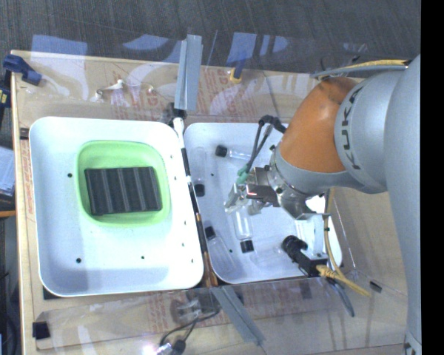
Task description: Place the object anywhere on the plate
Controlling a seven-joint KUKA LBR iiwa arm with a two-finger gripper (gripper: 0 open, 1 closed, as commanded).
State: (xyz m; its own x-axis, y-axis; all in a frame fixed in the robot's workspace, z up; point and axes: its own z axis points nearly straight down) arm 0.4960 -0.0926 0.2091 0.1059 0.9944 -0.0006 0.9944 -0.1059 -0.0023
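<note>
Two white bins sit on your bench; the green plate (120,156) lies in the left one. The gripper (240,198) hangs over the right bin (207,139), above a clear object (243,226); grip state undeterminable. Transparency risks a missed grasp

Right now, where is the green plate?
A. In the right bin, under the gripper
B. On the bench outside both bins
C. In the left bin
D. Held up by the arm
C: the green plate lies flat in the left bin, while the gripper is over the right bin.
</note>
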